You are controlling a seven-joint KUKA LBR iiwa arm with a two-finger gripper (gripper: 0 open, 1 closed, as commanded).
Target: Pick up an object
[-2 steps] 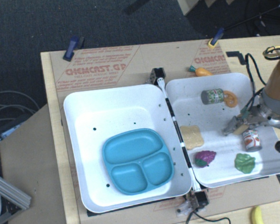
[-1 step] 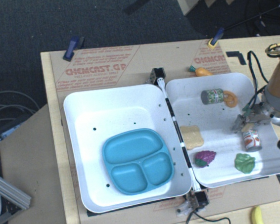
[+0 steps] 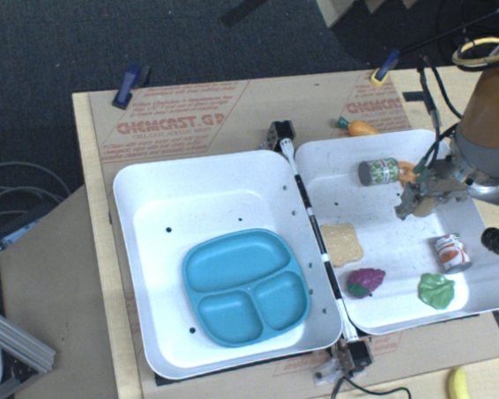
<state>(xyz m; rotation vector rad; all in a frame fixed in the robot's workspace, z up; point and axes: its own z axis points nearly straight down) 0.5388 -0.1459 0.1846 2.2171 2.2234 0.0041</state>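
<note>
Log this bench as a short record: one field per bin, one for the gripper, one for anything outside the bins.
left bin: blue divided tray
right bin: grey-green can lying on its side, tan slice, purple grapes, green lump, red-and-white can
gripper: over right bin, below the grey-green can, nothing seen held
outside bins: carrot beyond right bin, banana near front edge

- The arm [image 3: 490, 125] enters from the right side, with its orange band above the grey wrist.
- The gripper [image 3: 418, 196] points to the left and downward, low over the right bin [image 3: 334, 163].
</note>
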